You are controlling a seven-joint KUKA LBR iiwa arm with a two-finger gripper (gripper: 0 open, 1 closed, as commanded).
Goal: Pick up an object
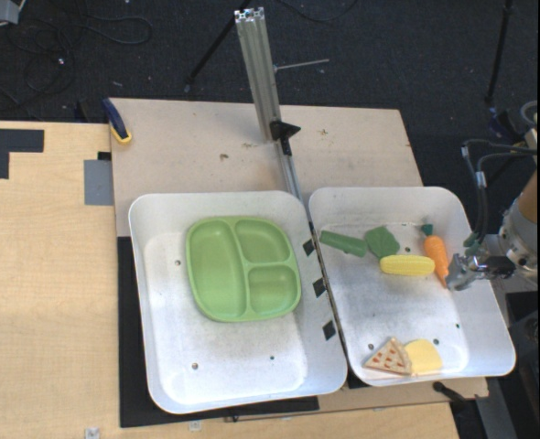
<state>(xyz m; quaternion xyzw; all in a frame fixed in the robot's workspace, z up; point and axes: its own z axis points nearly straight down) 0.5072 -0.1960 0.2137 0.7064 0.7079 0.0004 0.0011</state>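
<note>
While the arm sat at the frame's right edge, this was my read:
gripper (459, 273): low at the right bin's (490, 337) right wall; honestly couldn't tell its state
closest target: carrot (437, 254), right-centre, touching the corn (407, 264)
risk: clipping the wall, or shoving the carrot into the corn
farther off: pizza slice (388, 358), lower right

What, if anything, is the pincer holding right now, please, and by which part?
Cannot be told: the pincer sits beside the carrot at the right bin's edge.
</note>
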